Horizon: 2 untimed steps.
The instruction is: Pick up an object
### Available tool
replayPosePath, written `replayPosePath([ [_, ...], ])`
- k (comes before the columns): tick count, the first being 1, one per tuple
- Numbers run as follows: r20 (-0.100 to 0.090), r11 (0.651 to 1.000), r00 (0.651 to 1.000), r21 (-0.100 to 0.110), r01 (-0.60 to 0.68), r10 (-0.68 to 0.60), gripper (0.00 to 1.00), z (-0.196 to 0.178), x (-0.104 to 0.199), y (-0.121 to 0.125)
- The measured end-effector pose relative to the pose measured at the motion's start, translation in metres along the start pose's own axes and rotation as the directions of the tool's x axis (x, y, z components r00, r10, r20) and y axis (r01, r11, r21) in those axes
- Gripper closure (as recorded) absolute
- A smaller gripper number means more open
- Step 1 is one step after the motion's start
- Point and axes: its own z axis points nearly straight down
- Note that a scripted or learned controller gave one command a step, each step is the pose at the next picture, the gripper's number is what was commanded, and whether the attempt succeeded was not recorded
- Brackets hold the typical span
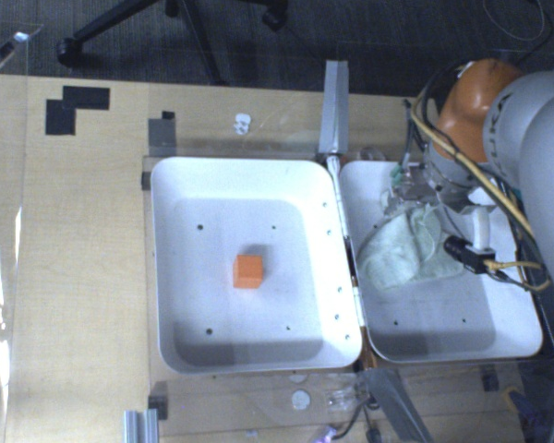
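Note:
A small orange cube [248, 271] lies near the middle of the left bin [180, 335]. A crumpled pale green cloth [399, 250] lies in the upper left part of the right bin [462, 335]. My gripper [417, 194] hangs at the cloth's upper end, right over its top fold. The wrist and cables hide where the gripper meets the cloth. The cloth's top edge rises toward the gripper, while its lower part rests on the bin floor.
A grey metal post [333, 109] stands at the back between the two bins. The grey arm with its orange band [471, 100] and looping cables [499, 266] covers the right bin's right side. Wooden bench surrounds the bins.

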Motion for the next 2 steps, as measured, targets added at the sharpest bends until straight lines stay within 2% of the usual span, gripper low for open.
replayPosePath([
  [1,-0.002,0.996,0.996,0.007,-0.09,0.09,1.0,-0.084,0.058,0.034],
  [2,-0.003,0.981,0.981,0.006,0.194,-0.194,1.0,-0.08,0.127,0.038],
])
